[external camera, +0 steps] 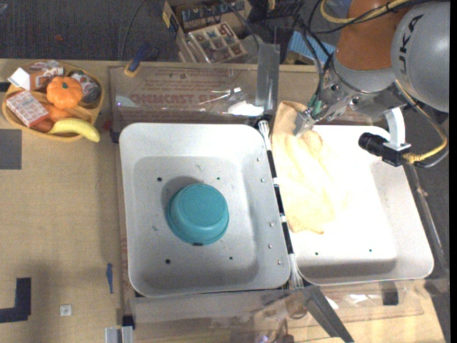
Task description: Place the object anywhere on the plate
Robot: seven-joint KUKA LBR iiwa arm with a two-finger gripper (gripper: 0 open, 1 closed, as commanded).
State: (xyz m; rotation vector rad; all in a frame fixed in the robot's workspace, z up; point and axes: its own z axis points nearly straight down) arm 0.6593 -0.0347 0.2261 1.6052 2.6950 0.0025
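Note:
A pale yellow cloth (308, 184) lies stretched along the left side of the right bin (385, 241). Its upper end is drawn up towards the bin's back-left corner. My gripper (303, 124) is at that upper end, its fingers pinched together on a fold of the cloth. A round teal plate (198, 214) rests in the middle of the left bin (143, 163), well to the left of and below the gripper. The cloth's lower end still touches the bin floor.
The ridge between the two bins (278, 191) runs just left of the cloth. A basket of toy fruit (53, 104) sits on the bench at far left. A clear plastic panel (186, 95) stands behind the left bin.

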